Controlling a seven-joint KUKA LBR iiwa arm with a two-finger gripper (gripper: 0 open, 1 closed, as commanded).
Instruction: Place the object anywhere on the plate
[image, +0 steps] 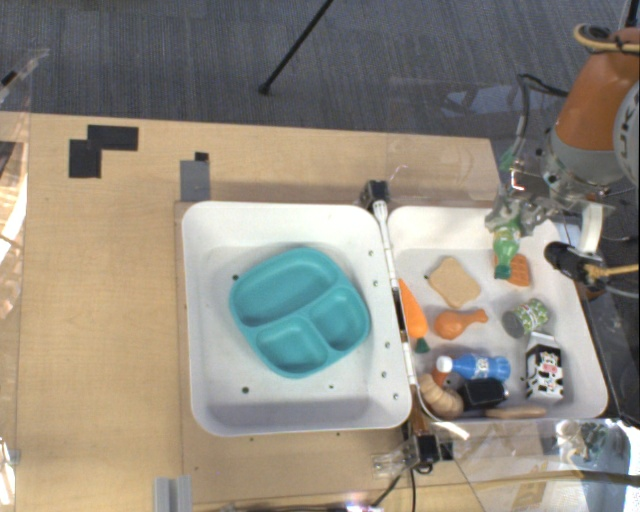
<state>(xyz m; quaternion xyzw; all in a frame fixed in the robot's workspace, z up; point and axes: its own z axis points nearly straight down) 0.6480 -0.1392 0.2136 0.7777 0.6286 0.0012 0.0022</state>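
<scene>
The grey arm with its orange band reaches in from the right, and its two-finger gripper (512, 222) hangs over the far part of the right white bin (590, 345). A small toy with a green top and an orange base (509, 256) sits directly under the fingertips, its green end up against them; it looks pinched between them, though whether the grip is firm or only a touch cannot be told from this slant. The teal three-compartment plastic plate (298, 309) lies in the middle of the left white bin (205, 300), well apart from the toy and across the raised rims where the two bins meet. Other clutter shares the right bin: a tan slice of toy bread (454, 281), an orange toy drumstick (461, 322), a carrot-shaped piece (413, 312) by the left rim, a blue bottle (477, 366) and a small black-and-white carton (544, 370). The main risk, as I judge it, is a shallow hold on the narrow green tip: the toy could slip out during the lift or swing leftward, dropping short among the clutter or onto the rims. A low carry could also clip the rims.
</scene>
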